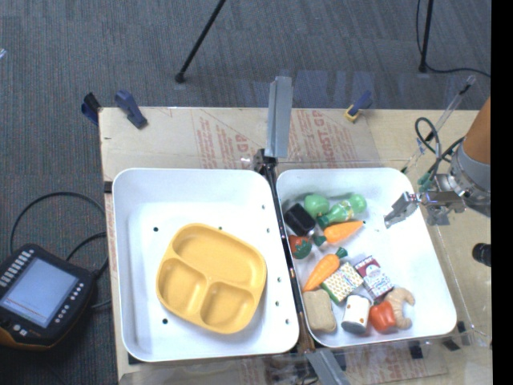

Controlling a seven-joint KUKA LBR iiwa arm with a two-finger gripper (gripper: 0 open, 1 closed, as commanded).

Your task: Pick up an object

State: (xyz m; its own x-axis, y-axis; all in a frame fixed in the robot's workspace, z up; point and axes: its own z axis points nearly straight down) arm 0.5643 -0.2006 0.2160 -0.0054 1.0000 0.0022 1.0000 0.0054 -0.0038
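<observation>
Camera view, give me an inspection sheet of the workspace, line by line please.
Surface: bench bearing two white bins side by side.
Job's things: toy foods piled in the right bin: two carrots, green items, small cartons, bread piece.
Clutter: yellow divided plate in the left bin.
Grippers: gripper over the right bin's upper right part, nothing seen between its fingers.
Cables: black cable on the floor at left; cables near the arm.
Surroundings: pendant on carpet, clamps on the bench edge.

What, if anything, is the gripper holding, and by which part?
Nothing. The gripper hangs over the right bin near its upper right, with nothing between its fingers; the toy food lies apart from it.
</observation>
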